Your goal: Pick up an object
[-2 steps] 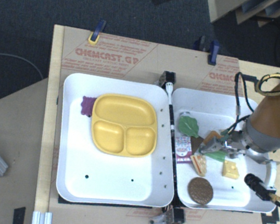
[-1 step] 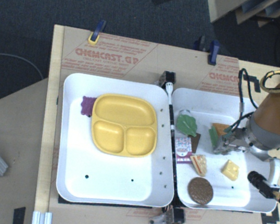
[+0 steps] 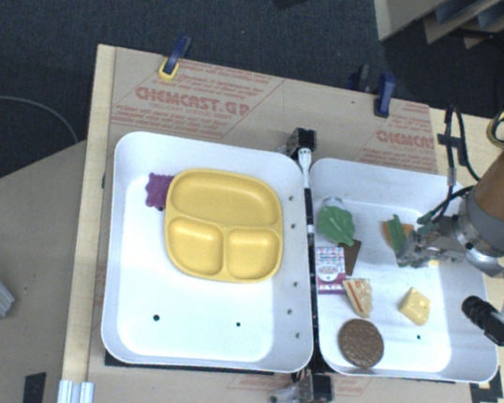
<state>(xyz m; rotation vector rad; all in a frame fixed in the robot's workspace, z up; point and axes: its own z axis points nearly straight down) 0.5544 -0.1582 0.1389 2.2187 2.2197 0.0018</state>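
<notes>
Orange and green, a small carrot-like toy (image 3: 394, 231) lies near the back of the right bin (image 3: 453, 370), and the gripper (image 3: 412, 252) is low just beside it, probably because the program aims at this piece. How the gripper is set, wide or narrow, I cannot tell, and nothing is seen held in it. The other candidates, a green leaf (image 3: 336, 224), a yellow cheese wedge (image 3: 415, 306) and a brown round cookie (image 3: 361, 342), lie apart in the same bin, while the left bin (image 3: 120, 317) carries a yellow divided tray (image 3: 225, 224).
</notes>
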